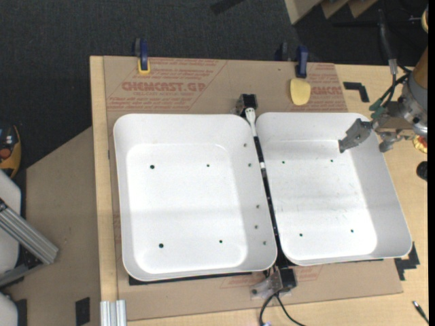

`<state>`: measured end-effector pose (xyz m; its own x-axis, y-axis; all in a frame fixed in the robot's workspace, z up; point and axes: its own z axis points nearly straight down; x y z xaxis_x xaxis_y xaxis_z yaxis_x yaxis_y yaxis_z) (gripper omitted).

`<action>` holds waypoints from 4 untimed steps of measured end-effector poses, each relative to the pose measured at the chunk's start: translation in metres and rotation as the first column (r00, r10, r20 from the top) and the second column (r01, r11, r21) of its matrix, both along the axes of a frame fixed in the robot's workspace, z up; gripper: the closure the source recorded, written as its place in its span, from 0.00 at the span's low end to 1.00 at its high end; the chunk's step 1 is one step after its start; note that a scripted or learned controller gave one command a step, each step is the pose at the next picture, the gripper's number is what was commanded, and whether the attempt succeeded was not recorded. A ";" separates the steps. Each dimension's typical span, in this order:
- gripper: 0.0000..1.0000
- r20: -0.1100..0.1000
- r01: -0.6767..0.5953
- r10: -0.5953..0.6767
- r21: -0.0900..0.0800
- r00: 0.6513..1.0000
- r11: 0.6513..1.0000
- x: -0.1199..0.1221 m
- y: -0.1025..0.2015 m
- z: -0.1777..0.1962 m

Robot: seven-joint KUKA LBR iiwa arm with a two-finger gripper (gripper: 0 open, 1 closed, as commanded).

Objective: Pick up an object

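Reaching in, arm point(416, 94) cut off, gripper point(355, 136) indistinct

Two smooth white plastic bins, left bin point(183, 195) and right bin point(333, 195), faintly glossy. Under them, a matt brown board point(170, 80) printed in red. Blue plastic clamps point(142, 54) on its edge. Dark, rough carpet point(68, 19) beyond.

Even, fairly bright overhead light, no hard glare. The left bin point(183, 195) shows a brighter band across its near half, a greyer tone at its far half. The right bin point(333, 189) has a soft grey shadow smear mid-floor. The gripper point(363, 133) looks slightly soft, maybe motion blur. The dark floor point(68, 19) at far left is underexposed, little detail. Low resolution overall, mild grain; the cardboard sheet point(224, 80) print is readable.
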<state>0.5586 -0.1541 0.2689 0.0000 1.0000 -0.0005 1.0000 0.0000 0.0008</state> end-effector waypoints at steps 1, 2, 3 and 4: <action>1.00 0.003 -0.001 0.001 -0.001 1.000 1.000 0.001 0.000 0.011; 1.00 0.003 -0.010 0.010 0.003 1.000 1.000 0.002 0.088 0.031; 1.00 0.016 -0.004 0.004 -0.001 1.000 1.000 0.037 0.100 0.148; 1.00 -0.010 -0.004 0.004 0.002 1.000 1.000 0.084 0.132 0.026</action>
<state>0.6431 -0.0223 0.2950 -0.0037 1.0000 0.0011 1.0000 0.0037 -0.0089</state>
